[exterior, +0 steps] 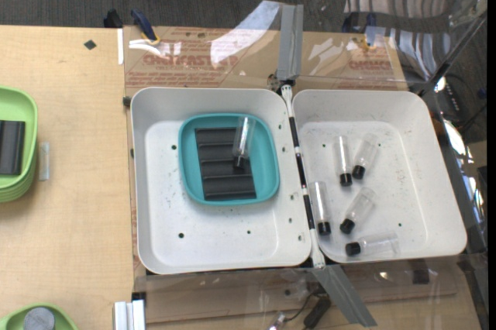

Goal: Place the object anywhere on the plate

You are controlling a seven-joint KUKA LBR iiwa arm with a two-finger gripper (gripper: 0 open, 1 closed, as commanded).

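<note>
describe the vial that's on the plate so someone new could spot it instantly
Find the left shallow white bin, then the teal square plate inside it. The clear plastic vial with a black cap lies on the plate's dark ridged insert; all other vials lie in the right bin.

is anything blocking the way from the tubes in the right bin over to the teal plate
Only the bins' adjoining rims lie between the loose tubes and the teal plate. One tube already lies on the plate, leaving room beside it.
</note>
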